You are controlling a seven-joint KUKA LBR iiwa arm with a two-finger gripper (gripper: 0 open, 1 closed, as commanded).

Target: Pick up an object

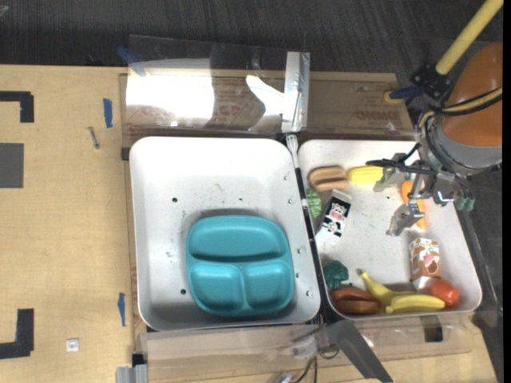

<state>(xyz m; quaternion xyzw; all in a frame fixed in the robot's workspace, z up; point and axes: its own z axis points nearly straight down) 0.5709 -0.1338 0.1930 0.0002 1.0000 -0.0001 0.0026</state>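
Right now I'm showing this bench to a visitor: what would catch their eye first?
Probably the teal divided tray, lying alone in the left bin. Next, the right bin with its bright clutter: a banana along the near wall, a hot dog bun at the far left corner. The gripper hangs above that bin's right side.

A single fixed camera hangs above the tabletop (56, 214) and looks down on it at a slight slant, from far enough to take in both white bins whole. The left bin (152, 174) sits near the middle of the frame and the right bin (375, 154) toward the right side. Dark floor (239, 6) fills the far strip, and the arm (471, 110) enters at the right.
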